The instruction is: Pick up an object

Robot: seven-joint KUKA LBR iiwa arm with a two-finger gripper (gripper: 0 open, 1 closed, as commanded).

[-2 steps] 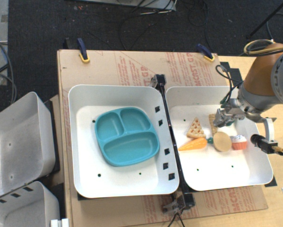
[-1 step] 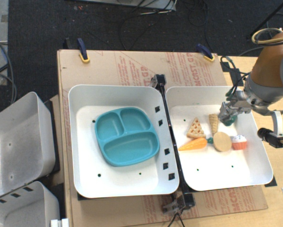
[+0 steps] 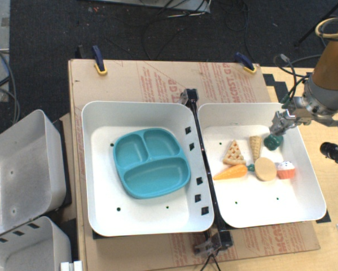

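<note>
On the table (image 3: 129, 83), the left bin (image 3: 95, 151) carries a teal divided plate (image 3: 152, 162) with three compartments, lying flat near the bin's middle. A black strip with clamps runs between the two bins. In the right bin (image 3: 304, 202) a small cluster of toy foods sits toward the upper middle: an orange carrot (image 3: 231, 173) lies flat, pointing left, just below a triangular pizza slice (image 3: 233, 153); beside the pizza stands a pale ice-cream cone (image 3: 255, 147), narrow end down in the view; a round tan biscuit-like piece (image 3: 264, 169) touches the carrot's thick end, and a small red and white cupcake (image 3: 286, 170) lies just right of it. A dark green object (image 3: 272, 142) rests just above and right of the cone, directly at the tip of the tool (image 3: 278, 130). The arm comes in from the right, the tool lowered into the bin's upper right part; whether it is open, closed or gripping the green object I cannot tell.
</note>
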